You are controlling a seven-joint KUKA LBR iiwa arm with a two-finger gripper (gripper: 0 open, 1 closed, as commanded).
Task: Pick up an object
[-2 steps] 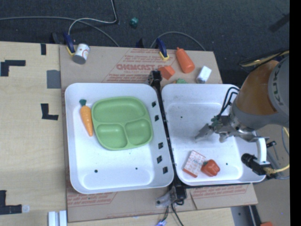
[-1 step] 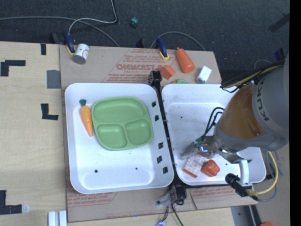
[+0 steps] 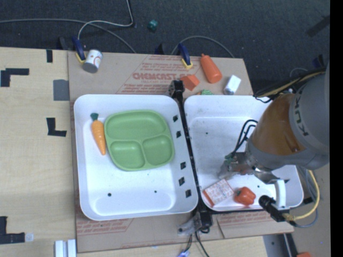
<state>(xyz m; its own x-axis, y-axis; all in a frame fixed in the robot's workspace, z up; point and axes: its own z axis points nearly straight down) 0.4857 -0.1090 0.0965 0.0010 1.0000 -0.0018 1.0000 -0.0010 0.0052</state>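
Note:
In the right bin (image 3: 214, 114), a small white packet with red print (image 3: 218, 190) lies near the front wall. A red-orange toy vegetable (image 3: 245, 196) sits just to its right. My gripper (image 3: 232, 166) hangs low over the right bin's floor, just above and behind the packet, and the grey arm with its orange band (image 3: 278, 127) covers the bin's right side. The left bin (image 3: 86, 159) holds a green divided plate (image 3: 140, 139), with an orange toy carrot (image 3: 98, 135) to its left.
Behind the bins, an orange toy bottle (image 3: 210, 68), a small orange block (image 3: 191, 81) and a white cube (image 3: 232, 83) lie on the cardboard. A small can (image 3: 92, 60) sits at the back left. Black clips (image 3: 182, 143) line the divide between the bins.

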